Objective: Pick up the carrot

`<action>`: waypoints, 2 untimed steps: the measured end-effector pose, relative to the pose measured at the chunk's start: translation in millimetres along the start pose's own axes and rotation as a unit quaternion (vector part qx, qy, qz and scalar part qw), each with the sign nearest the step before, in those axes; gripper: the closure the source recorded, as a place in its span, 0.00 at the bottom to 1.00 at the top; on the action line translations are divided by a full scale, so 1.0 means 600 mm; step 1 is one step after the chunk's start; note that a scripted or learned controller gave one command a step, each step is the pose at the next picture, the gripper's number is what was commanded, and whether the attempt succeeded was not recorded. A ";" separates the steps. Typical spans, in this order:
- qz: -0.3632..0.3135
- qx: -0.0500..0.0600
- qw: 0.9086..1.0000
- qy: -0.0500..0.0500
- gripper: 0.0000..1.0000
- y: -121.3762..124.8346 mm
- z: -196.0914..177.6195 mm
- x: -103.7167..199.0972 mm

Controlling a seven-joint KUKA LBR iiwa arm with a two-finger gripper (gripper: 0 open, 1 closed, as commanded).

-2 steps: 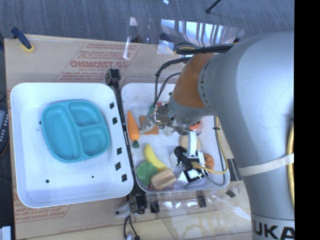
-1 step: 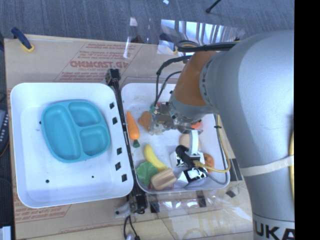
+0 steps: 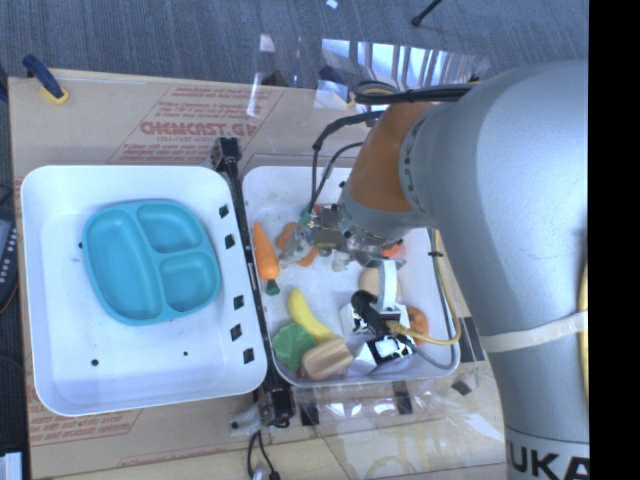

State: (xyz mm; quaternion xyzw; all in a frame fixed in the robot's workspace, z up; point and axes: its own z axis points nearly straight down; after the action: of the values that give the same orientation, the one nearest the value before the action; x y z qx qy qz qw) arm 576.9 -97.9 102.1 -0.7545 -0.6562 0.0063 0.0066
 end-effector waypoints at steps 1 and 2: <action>0.130 -0.005 0.992 0.001 0.00 0.038 0.017 0.017; 0.305 0.001 0.952 0.003 0.00 -0.004 0.020 -0.011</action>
State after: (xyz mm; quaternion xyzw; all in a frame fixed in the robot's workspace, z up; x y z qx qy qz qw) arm 573.4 -104.1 89.9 -0.9188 -0.3947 0.0063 0.0066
